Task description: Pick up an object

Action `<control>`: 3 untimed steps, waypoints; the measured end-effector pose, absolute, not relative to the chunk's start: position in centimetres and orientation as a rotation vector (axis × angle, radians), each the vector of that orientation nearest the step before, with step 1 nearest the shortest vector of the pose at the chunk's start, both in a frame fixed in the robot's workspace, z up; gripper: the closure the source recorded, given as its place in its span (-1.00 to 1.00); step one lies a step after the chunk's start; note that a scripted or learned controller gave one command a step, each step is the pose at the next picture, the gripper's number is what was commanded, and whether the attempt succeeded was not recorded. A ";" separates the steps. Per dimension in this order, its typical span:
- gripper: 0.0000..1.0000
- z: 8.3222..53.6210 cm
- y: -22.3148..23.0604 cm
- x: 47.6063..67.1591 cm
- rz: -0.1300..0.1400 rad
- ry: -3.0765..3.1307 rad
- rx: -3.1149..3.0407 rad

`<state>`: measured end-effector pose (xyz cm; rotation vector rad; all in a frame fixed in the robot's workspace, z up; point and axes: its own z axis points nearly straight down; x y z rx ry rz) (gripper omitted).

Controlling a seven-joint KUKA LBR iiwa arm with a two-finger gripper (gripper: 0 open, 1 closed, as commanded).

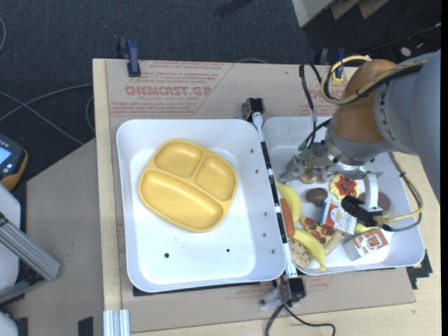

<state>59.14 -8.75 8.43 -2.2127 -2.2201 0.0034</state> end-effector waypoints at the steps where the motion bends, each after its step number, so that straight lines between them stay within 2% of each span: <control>1: -1.00 8.5 -11.2 63.7 -0.004 -2.227 -2.224; 2: 1.00 9.5 -11.1 63.6 -0.003 -2.226 -2.223; 3: 1.00 19.1 -4.7 59.6 -0.011 -2.231 -2.217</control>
